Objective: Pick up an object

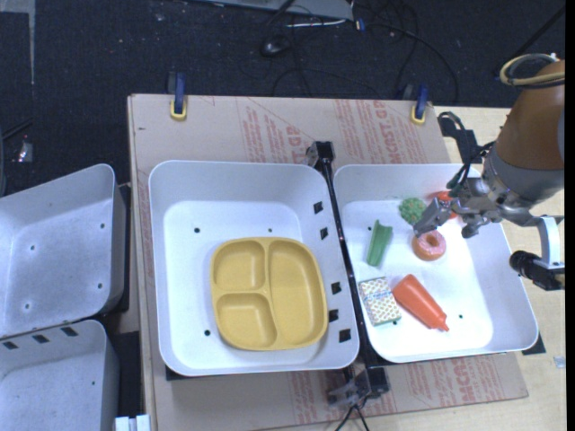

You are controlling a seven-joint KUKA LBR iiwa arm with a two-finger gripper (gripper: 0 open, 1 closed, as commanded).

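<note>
The gripper [446,212] hovered over the right white bin [503,330], just above the pink ring-shaped doughnut toy [429,245]; whether it was spread could not be told. Nothing looked lifted, so the pick remained undone.

The 2 white bins [180,268] look like smooth matt plastic, the yellow tray [268,293] like slightly glossy plastic, the bench [260,128] like rough cardboard.
</note>
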